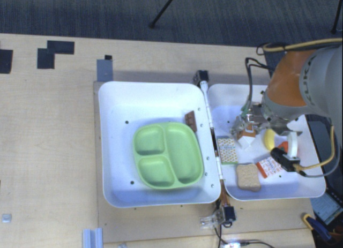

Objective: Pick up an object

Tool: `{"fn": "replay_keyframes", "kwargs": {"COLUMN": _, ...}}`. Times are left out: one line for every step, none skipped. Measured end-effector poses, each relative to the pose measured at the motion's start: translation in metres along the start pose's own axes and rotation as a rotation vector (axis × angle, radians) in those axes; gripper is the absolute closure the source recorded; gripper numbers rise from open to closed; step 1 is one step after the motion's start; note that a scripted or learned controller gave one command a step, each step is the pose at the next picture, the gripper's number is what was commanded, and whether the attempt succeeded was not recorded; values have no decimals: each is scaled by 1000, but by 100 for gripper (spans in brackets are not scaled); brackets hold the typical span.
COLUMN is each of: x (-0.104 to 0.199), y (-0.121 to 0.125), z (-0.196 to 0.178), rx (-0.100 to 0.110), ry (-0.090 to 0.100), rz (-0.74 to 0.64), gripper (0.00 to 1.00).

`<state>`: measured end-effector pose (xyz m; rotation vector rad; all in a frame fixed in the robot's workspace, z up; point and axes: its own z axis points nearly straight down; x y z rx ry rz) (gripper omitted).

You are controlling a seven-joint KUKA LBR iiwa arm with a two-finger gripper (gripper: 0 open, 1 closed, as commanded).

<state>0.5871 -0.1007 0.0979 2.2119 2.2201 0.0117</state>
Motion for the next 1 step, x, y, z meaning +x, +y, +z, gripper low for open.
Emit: {"fn": "replay_keyframes", "kwargs": {"x": 58, "y": -58, "z": -88, "rx": 8, "ry": 1, "rz": -1, "gripper": 100}}
